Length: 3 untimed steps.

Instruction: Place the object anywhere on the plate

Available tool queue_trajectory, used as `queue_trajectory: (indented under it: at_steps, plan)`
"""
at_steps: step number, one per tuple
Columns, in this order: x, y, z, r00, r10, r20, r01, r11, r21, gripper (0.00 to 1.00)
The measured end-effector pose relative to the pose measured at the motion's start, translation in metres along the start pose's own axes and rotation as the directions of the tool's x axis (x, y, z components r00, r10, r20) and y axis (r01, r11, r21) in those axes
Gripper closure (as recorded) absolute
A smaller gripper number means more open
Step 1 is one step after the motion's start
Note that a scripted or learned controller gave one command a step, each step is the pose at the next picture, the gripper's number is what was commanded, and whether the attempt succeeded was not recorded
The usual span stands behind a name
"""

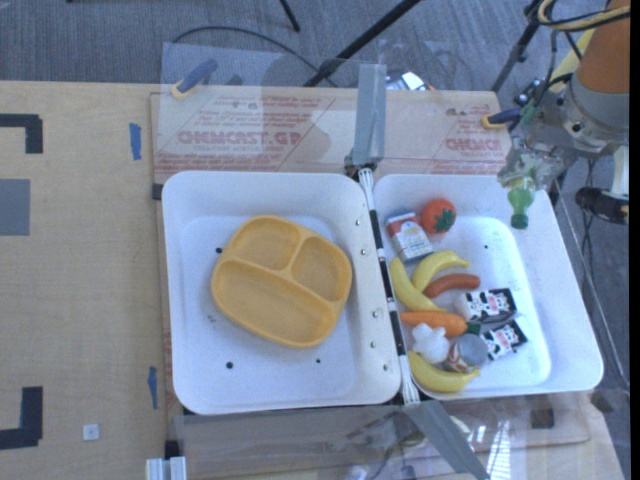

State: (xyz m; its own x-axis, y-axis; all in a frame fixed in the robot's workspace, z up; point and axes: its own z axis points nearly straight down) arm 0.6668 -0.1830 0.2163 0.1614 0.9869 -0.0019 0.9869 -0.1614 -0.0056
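Plate [281, 280]: yellow, three compartments, lying in the left bin [190, 368], nothing on it.
Gripper [526, 181]: at the far right corner of the right bin [570, 353], over its rim, hanging from the grey wrist with the orange band above.
Grasp: the gripper is clenched on a small green bottle [520, 204], whose pale green top sits between the fingers while the darker green end hangs below them.
Bottle against gripper: directly under the fingertips, held upright, clear of the toys below and to the left.
Bottle against plate: well apart, the plate being in the other bin, across the divider.
Right bin contents: a tomato [437, 215] near the far edge, a small red and white carton [408, 237] beside it, a banana [421, 273], a sausage [452, 284], a carrot [433, 320], two black and white cartons [497, 319], a second banana [440, 373] at the near edge.
Pile against gripper: all of these lie left of and nearer than the gripper, none touching it.
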Motion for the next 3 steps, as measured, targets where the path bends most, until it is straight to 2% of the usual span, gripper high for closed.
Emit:
queue_trajectory:
  at_steps: [1,2,3]
  plan:
    - [0.087,-0.014,-0.087,0.948,-0.319,0.001,0.319,0.948,-0.006,1.00]
    - [0.079,-0.014,-0.052,0.899,-0.438,-0.002,0.438,0.899,0.000,1.00]
    - [0.002,-0.040,-0.162,0.990,-0.142,0.001,0.142,0.990,-0.005,1.00]
